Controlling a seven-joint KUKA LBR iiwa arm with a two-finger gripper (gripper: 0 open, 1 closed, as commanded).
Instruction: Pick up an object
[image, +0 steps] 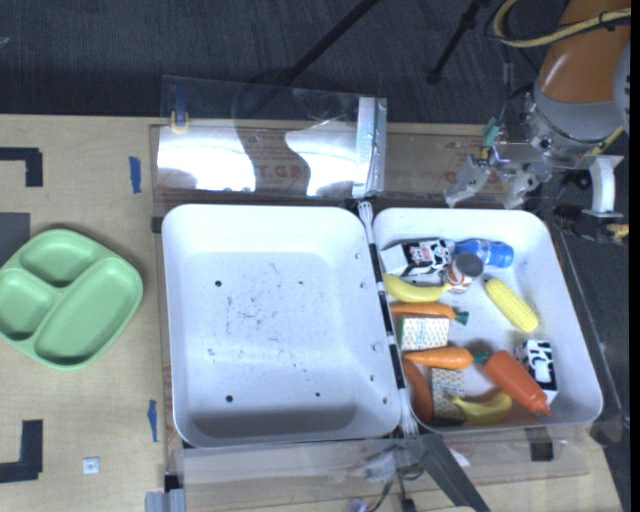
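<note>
1. Gripper (495, 185) is hovering above the far rim of the right bin (570, 300), its fingers spread apart and holding nothing.
2. Toy food is sitting crowded in that bin: corn cob (511, 304), banana (415, 291), carrot (516, 382), blue bottle (487, 253).
3. Left bin (200, 250) is lying bare.
4. Green divided plate (66, 297) is resting well apart, likely unrelated to the pick.
5. Judgement: the pick is not yet begun.

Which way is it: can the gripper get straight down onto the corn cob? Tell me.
Probably yes. The corn cob lies on bare floor in the right bin, nothing on top of it, and the gripper hovers above the bin's far rim.
</note>
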